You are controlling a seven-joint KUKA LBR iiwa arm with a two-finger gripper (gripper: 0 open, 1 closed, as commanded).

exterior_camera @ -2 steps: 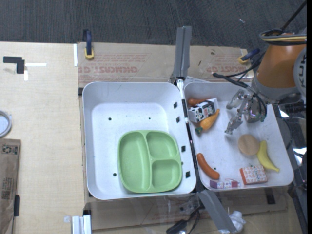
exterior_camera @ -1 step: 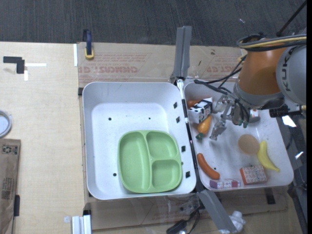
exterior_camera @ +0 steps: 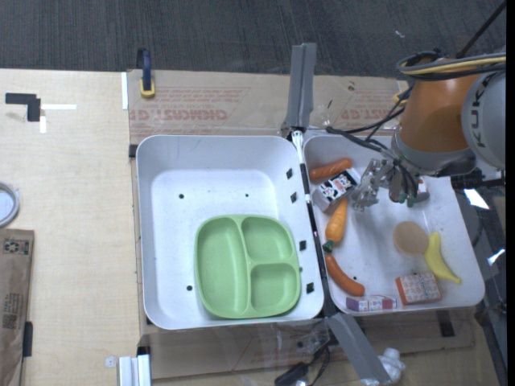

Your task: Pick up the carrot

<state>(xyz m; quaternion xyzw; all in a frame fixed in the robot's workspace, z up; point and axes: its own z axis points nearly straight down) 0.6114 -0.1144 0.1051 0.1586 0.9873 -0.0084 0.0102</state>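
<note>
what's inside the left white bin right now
A green divided plate lies inside the left bin, toward its near right corner. Its three compartments hold nothing visible. The bin floor under the plate is covered, so anything beneath cannot be seen.

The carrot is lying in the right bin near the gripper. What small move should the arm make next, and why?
Probably shift the gripper a little toward the left bin and lower it over the carrot. The carrot lies free on the right bin floor, below and left of the gripper in the camera view, with a milk carton close above it, so a careful approach seems wise.
</note>
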